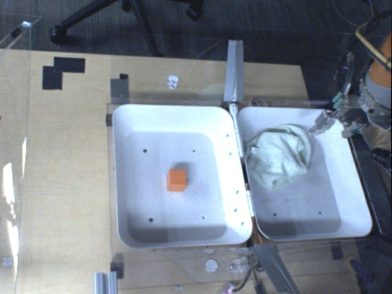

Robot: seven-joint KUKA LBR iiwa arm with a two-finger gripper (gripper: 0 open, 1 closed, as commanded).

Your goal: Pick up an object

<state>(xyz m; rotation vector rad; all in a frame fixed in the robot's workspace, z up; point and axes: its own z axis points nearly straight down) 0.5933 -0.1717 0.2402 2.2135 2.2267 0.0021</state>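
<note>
From the overhead camera you see two white bins side by side on the wooden bench (61,182). The left bin (131,225) holds one orange block (177,180), sitting near the middle of its floor with bare white around it on every side. Nothing touches the block or leans over it.

The right bin (343,219) holds one crumpled pale cloth (279,154), bunched toward the upper left of that bin and close to the divider between the two bins. A grey metal bar (233,72) runs up from that divider toward the back of the bench.

The gripper (327,120) sits at the upper right rim of the right bin, just beside the cloth's right edge, with the arm (376,84) and its orange band behind it at the frame's right. You cannot tell from this angle how its claw is set, or whether it touches the cloth.

Around the bench you have one office chair base (128,2) on the dark carpet at the top, black tape marks (61,71) on the wood at upper left, and loose cables at upper right.
</note>
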